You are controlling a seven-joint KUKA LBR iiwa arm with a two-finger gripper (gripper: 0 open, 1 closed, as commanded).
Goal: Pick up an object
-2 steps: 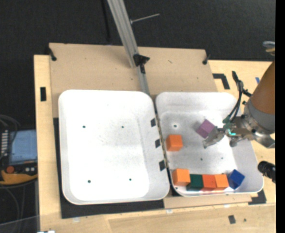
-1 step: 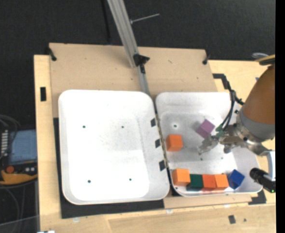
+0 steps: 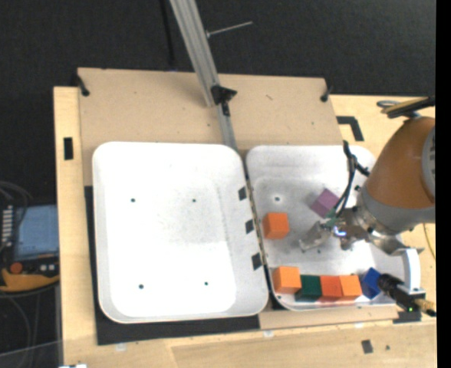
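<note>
The grey arm with its orange band (image 3: 403, 176) reached in from the right edge of the bench and hung over the right-hand shallow white bin (image 3: 294, 163). Its two-finger gripper (image 3: 317, 238) sat low over the middle of that bin's floor, and the metal fingers (image 3: 311, 242) were too blurred and too small to say whether they stood apart or together; no object could be seen between them.

A small orange cube (image 3: 277, 225) lay on the bin floor near the left wall, just left of the gripper and apart from it. A small purple block (image 3: 325, 202) lay tilted above the gripper, close to the arm's wrist. Along the bin's bottom edge ran a row of blocks, touching or nearly so: an orange block (image 3: 288, 279) at the bottom left corner, then a dark green block (image 3: 311, 287), then two more orange blocks (image 3: 340, 286), and a blue block (image 3: 370, 282) toward the bottom right corner.

The left-hand shallow white bin (image 3: 172, 228) lay beside it, the two sharing a middle edge. A slanted grey metal post (image 3: 199, 44) rose from the bench's top edge above the gap between the bins.
</note>
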